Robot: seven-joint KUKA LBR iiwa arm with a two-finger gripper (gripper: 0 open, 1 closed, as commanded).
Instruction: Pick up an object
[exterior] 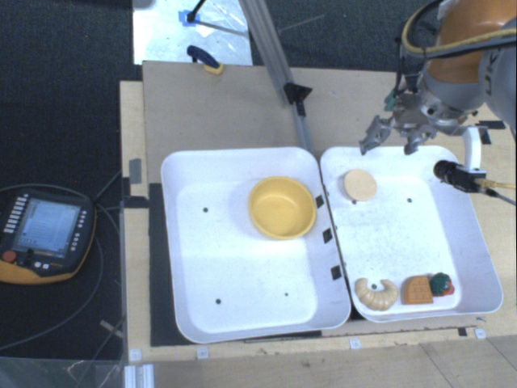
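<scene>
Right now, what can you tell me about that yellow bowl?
The yellow bowl is round and shallow, a plain matte yellow all over, and looks like plastic. It stands upright with its mouth up, and nothing lies in it. It rests on the floor of the left bin, toward that bin's upper right part, close to the wall shared with the right bin but not against it. Nothing else touches it; the gripper hangs over the far edge of the right bin, well apart from it.
</scene>
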